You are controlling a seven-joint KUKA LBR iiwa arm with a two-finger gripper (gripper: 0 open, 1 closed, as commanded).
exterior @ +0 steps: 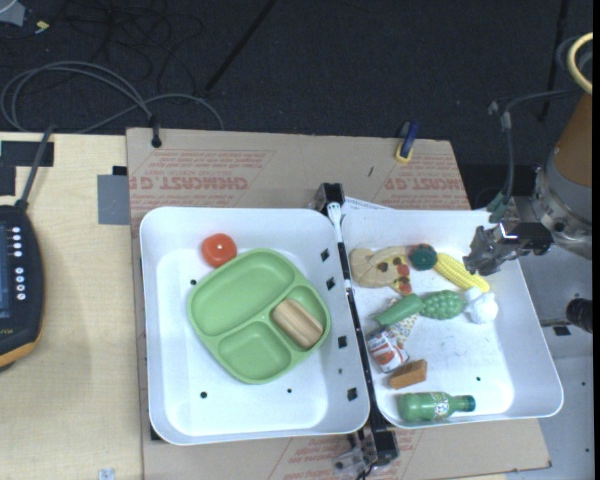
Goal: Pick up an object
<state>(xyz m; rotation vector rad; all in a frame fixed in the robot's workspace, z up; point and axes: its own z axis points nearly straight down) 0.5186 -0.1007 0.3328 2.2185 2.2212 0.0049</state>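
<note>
yellow corn (464, 272) lying in right bin (540, 388), touching gripper (477, 258) at its 7 o'clock | fingers' state: cannot tell | arm reaching in from 3 o'clock

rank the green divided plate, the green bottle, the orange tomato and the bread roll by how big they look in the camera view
1. green divided plate, by far the largest
2. green bottle
3. bread roll
4. orange tomato

The bread roll and orange tomato look close in size, so their order is unsure.

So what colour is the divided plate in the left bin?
Light green plate, seen in the camera view.
</note>
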